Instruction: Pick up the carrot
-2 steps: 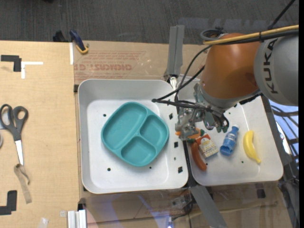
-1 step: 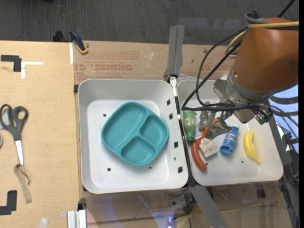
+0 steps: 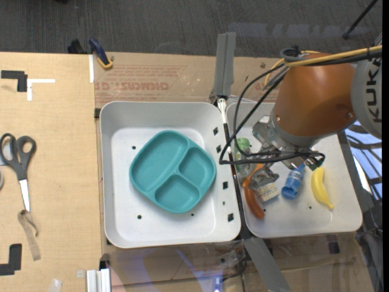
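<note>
One carrot (image 3: 252, 201), orange-red, slim and curved, lies just below-left of the jaws (image 3: 267, 178); grip state: cannot tell, arm hides them. Blue bottle (image 3: 293, 182) and banana (image 3: 320, 188) lie right of them; teal plate (image 3: 173, 171) far left.

— What's in the left bin (image 3: 109, 181)?
— A teal divided plate (image 3: 173, 171).
— And the right bin (image 3: 346, 221)?
— A banana (image 3: 320, 187), a blue bottle (image 3: 293, 182), something green (image 3: 243, 145), perhaps a toy. Scissors (image 3: 18, 157) lie far left.
</note>
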